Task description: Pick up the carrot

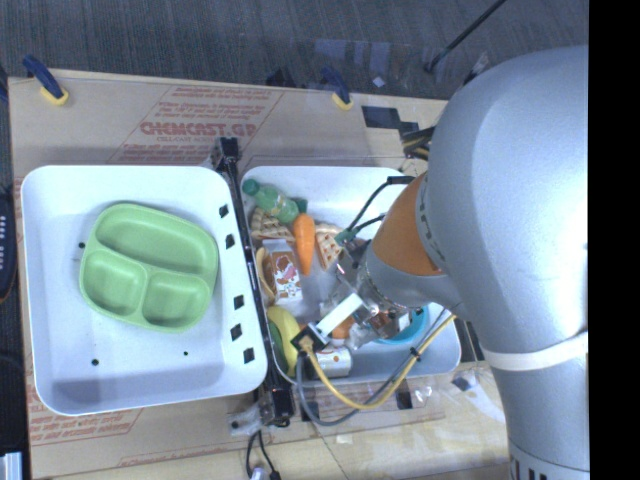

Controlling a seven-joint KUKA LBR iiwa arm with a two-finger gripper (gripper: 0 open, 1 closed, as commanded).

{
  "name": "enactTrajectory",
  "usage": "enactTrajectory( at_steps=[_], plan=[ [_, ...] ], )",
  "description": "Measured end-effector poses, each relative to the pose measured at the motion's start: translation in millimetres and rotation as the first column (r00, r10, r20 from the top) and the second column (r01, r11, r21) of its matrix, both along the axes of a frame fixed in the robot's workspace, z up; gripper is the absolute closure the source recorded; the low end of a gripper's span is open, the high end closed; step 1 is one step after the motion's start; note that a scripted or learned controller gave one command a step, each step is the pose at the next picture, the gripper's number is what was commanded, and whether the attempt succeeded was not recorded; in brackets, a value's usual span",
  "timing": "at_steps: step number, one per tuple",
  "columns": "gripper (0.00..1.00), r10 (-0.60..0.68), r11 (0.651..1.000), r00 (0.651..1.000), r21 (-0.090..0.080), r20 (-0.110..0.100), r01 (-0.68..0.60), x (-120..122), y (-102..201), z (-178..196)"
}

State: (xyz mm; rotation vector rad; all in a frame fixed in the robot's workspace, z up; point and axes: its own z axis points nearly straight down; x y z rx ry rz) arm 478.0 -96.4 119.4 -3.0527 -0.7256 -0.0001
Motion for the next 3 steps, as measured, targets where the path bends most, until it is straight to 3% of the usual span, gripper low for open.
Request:
enactTrajectory(
  at_steps=[1,2,3],
  plan=[
    [0.0,0.0,1.0,1.0,0.002,-0.004,0.0,-2,0,-1],
    [0.0,0.23,0.973,0.973,0.004,-0.005,-0.23,52,46,72],
    [0.0,0.229,0.974,0.974,0.005,-0.007,-0.228,51,46,72]
  ],
)
